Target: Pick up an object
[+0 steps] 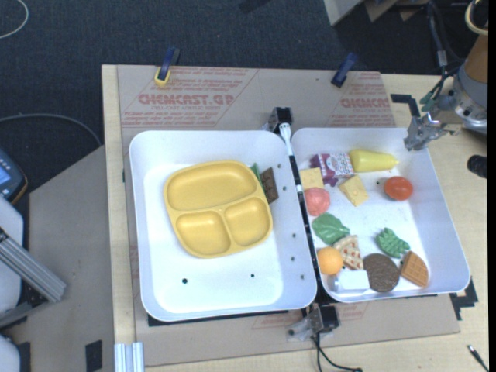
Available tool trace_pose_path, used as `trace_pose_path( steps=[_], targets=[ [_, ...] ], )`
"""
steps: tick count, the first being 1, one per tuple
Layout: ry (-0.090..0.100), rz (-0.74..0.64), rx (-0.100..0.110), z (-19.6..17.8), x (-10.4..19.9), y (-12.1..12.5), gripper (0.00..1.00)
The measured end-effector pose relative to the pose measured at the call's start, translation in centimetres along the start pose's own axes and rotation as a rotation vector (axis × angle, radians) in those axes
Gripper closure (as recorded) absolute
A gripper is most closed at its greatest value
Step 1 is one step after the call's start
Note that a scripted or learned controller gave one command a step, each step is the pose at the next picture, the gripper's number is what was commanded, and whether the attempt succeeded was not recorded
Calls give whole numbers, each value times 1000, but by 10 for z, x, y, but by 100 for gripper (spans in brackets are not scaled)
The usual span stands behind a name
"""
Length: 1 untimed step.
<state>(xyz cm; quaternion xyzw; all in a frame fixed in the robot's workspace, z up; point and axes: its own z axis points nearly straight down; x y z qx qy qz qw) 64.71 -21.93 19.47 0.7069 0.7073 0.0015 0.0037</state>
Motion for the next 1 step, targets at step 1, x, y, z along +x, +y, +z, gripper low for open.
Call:
trace_pose_path(
  steps=[1],
  targets=[
    [0,0,0,-33,-1,1,100]
  ],
)
